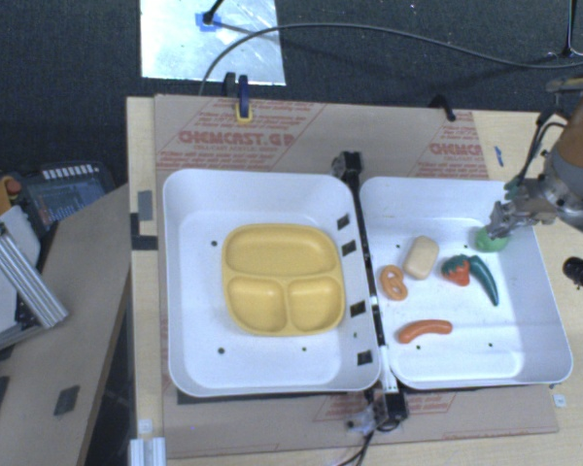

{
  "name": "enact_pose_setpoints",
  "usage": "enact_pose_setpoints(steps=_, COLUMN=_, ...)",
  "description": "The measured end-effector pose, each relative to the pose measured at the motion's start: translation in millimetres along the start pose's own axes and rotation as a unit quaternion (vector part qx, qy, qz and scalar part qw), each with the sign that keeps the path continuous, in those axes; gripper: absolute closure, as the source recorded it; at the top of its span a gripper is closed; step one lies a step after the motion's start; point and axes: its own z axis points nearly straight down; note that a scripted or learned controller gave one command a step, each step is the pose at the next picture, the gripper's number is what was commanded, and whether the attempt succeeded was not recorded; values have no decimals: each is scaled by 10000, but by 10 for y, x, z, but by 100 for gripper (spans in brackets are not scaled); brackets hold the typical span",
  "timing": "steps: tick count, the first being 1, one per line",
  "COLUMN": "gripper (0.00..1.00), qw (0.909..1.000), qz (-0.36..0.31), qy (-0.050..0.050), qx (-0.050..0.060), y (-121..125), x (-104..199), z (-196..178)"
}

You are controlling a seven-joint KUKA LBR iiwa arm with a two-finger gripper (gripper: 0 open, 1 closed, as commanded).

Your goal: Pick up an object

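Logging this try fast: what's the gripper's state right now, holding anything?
Gripper: low over the right bin's far right side, right at a green object; open or shut cannot be told, no visible hold.

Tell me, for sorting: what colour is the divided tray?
Yellow, in the camera view.

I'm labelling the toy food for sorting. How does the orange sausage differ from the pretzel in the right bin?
The sausage is a long, solid, slightly curved link; the pretzel is a small looped twist with holes. The sausage lies nearer the bin's front edge, the pretzel farther back beside the divider. Both are orange and lie flat in the right bin.
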Motion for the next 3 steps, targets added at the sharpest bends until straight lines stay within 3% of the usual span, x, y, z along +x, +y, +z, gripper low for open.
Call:
enact_pose_setpoints(steps=1, gripper=100, qw=10000, qz=-7, qy=1, qx=5, y=15, x=-3, z=-304)
enact_pose_setpoints(steps=3, gripper=100, qw=10000, qz=-30, qy=18, qx=23, y=-69, x=1132, z=-402)
